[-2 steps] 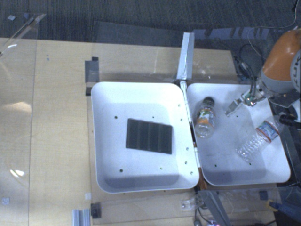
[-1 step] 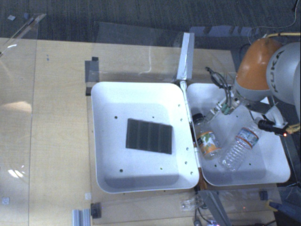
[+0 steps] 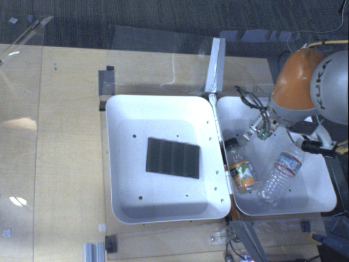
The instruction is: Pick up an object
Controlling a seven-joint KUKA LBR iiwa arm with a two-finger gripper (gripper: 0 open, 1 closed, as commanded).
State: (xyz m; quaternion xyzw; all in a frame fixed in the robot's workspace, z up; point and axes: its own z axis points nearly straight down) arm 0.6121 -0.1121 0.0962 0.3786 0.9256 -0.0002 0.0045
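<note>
A: Why is the arm [image 3: 311, 89] hanging over the right bin [image 3: 322, 198] and not the left bin [image 3: 117, 146]?

B: I'd guess because that's where the pickable things are. A clear bottle [image 3: 279, 176] lies tilted in the lower right of the frame, and a second bottle [image 3: 241, 172] with an orange and green label lies against the wall between the bins. The left bin has a dark ribbed mat [image 3: 173, 158] lying flat in its middle, which looks hard to pinch.

A: And the gripper [image 3: 262, 130]?

B: It sits just up and left of the clear bottle, near the top end of the labelled one, touching neither as far as I can see. Nothing is in it. Whether it's spread or pressed together, I cannot tell; it's small and tangled with cables.

A: What else is hard to read?

B: The orange band and wrist cover the bin's upper right corner. The clear bottle is see-through, so its outline fades into the white floor. The labelled bottle's cap end is murky.
</note>
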